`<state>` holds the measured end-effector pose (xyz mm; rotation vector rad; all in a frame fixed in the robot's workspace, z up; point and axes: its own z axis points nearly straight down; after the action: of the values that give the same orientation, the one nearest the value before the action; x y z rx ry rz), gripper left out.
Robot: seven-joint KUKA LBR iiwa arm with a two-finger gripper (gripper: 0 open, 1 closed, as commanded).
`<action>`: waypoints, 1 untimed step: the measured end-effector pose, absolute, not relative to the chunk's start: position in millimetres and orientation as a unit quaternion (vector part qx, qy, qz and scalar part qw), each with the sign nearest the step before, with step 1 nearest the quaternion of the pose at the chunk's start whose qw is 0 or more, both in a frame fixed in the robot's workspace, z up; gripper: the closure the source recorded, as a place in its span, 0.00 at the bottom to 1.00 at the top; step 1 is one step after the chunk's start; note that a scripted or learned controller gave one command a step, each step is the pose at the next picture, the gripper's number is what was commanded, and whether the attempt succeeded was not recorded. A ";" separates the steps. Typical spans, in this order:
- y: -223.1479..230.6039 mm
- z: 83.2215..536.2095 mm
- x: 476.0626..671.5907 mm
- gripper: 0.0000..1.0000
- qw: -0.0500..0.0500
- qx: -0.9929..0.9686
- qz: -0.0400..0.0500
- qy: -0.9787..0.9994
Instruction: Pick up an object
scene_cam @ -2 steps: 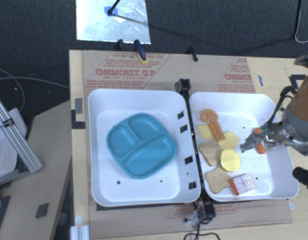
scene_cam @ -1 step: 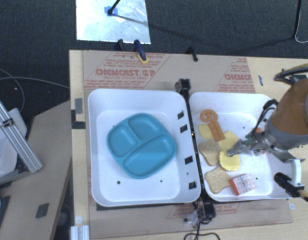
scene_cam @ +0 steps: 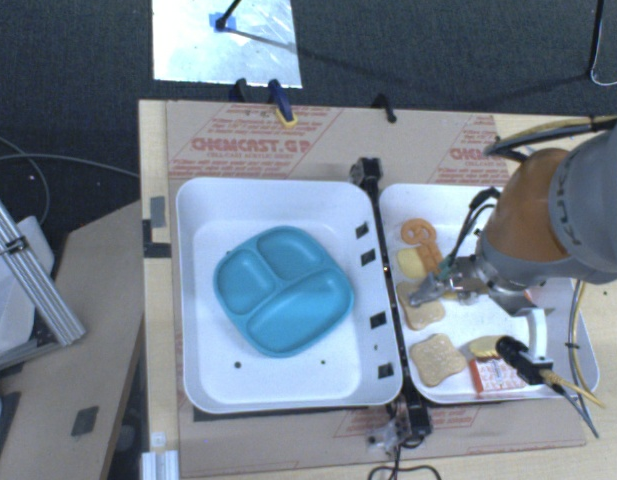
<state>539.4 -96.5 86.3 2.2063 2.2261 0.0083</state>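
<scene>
Low in the right white bin [scene_cam: 568,393], the gripper [scene_cam: 425,293] sits right above a tan bread-slice toy [scene_cam: 424,314], with a yellow block [scene_cam: 413,263] just beside it; whether it is open or closed I cannot tell. An orange pretzel [scene_cam: 420,232] lies above, another toast slice [scene_cam: 436,358] below. A blue divided plate [scene_cam: 283,290] fills the left bin [scene_cam: 193,298].
</scene>
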 end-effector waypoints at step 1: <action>-49.4 191.5 584.5 0.00 0.005 0.703 0.005 0.711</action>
<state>584.5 -49.4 191.5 2.2020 2.2264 0.0169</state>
